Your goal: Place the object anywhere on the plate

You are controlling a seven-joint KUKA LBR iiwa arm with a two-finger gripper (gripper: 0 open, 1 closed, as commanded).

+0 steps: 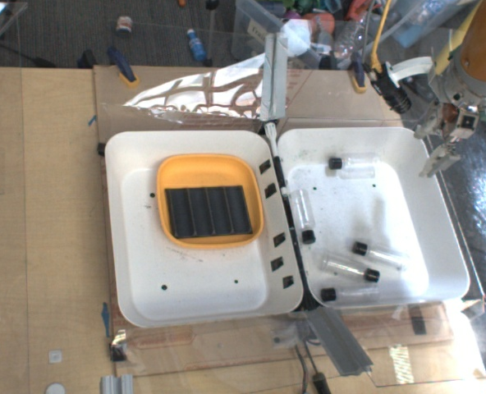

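Observation:
An orange plate with rounded corners sits in the left bin. A black ridged rectangular block lies flat on the plate, covering most of it. Several clear vials with black caps lie scattered in the right bin, among them one at the back, one by the divider and one near the front. My gripper hangs over the right bin's far right corner, above the rim and apart from every vial. Nothing shows in it.
A row of black clips runs along the divider between the bins. Crumpled foil lies behind the left bin. A clear tub of coloured toys stands at the back. Cables hang near the arm.

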